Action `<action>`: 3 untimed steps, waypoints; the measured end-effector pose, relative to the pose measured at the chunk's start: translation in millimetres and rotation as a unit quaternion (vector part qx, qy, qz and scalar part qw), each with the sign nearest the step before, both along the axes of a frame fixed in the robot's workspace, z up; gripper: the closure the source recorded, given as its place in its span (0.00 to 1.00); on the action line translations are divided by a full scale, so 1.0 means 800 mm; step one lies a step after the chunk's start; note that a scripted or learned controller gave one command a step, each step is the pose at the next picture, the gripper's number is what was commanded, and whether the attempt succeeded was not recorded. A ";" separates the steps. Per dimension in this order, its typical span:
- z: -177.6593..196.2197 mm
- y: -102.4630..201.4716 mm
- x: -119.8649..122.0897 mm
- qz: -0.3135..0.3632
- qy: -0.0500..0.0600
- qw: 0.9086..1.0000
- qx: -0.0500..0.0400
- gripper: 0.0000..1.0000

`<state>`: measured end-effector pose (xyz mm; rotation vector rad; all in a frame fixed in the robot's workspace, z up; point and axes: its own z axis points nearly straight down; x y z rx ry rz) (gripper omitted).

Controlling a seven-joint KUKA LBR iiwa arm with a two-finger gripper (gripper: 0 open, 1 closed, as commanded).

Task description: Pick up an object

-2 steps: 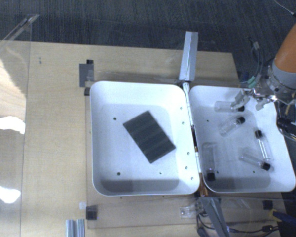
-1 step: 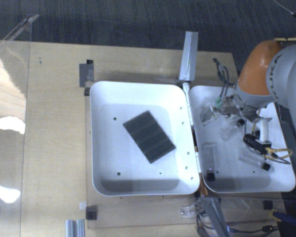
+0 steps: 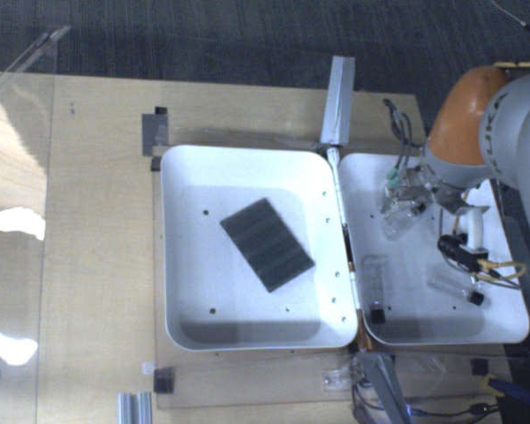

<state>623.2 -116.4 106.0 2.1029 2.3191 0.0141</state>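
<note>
A dark grey ribbed rectangular pad (image 3: 268, 244) lies flat and turned at an angle in the middle of the left bin (image 3: 181, 237). In the right bin (image 3: 512, 325) a clear plastic piece (image 3: 372, 276) rests near the left wall, with a small black bit (image 3: 377, 314) just in front of it. Another clear piece with a dark tip (image 3: 459, 290) lies toward the bin's front right. My gripper (image 3: 404, 204) hangs over the back left part of the right bin, apart from the pad and a little behind the clear pieces.
A metal post (image 3: 339, 100) stands behind the seam between the bins. The grey arm with its orange band (image 3: 464, 122) covers the right bin's back right corner. Wooden bench top (image 3: 88, 237) stretches to the left, under a glass sheet.
</note>
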 end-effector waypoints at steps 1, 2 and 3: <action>0.141 -0.023 0.060 -0.050 0.004 0.999 0.000 1.00; 0.154 -0.021 0.062 -0.046 0.001 0.999 -0.001 1.00; 0.167 -0.018 0.065 -0.041 -0.001 0.999 -0.002 1.00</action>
